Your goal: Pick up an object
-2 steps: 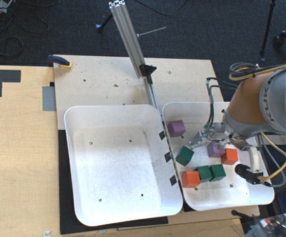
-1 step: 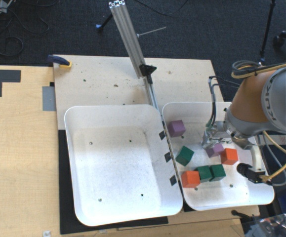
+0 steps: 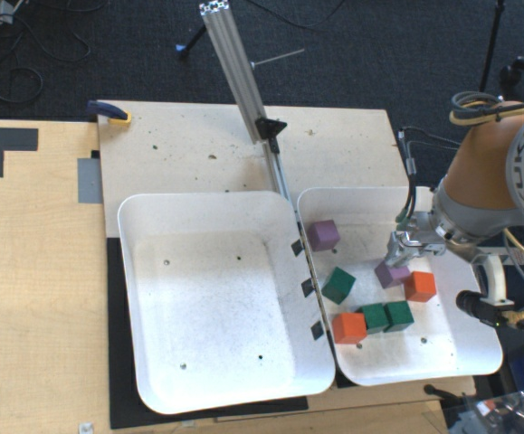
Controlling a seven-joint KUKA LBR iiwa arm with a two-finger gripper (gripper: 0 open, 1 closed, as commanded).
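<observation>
Blocks crowd the right bin point(image 3: 461, 355) in my overhead view: a purple cube point(image 3: 323, 234) near its upper left, a green cube point(image 3: 338, 285) below that, an orange cube point(image 3: 349, 327) touching a pair of green cubes point(image 3: 387, 316) low in the middle, and another orange cube point(image 3: 420, 285) just beside a small purple block point(image 3: 392, 273). The claw point(image 3: 413, 242) hangs at the end of the arm point(image 3: 479, 174), right over that small purple block, which I judge to be its target. Whether it is clenched or released I cannot tell; nothing shows clearly between its tips. The left bin point(image 3: 207, 297) sits alongside on the worktop point(image 3: 198, 152). My worry: the orange neighbour sits so close that a finger could land on it, shoving both blocks aside and closing on nothing.
</observation>
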